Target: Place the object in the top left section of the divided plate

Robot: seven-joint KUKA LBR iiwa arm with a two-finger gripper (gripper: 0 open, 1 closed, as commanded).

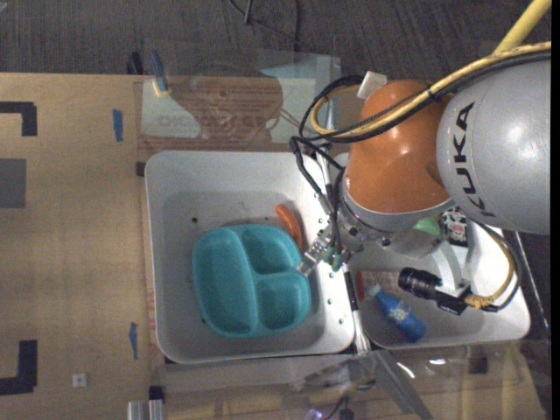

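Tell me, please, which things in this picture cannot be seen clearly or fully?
- Pincer: small and blurred in the camera view; whether it holds anything cannot be made out.
- Orange object: a thin shape by the plate; too blurred to identify.
- Right bin: mostly covered by the arm.
- Blue object: partly in shadow; its kind is unclear.
- Green item: mostly hidden under the arm.

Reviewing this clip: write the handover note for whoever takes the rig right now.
Gripper: at the right edge of the teal divided plate; finger state unreadable, nothing seen held.
Plate lies in the left bin; its sections look bare.
Orange object lies in the bin, against the plate's upper right rim.
Blue object lies in the right bin.
Done: nothing placed. Left: pick the object, set it in the top left section.
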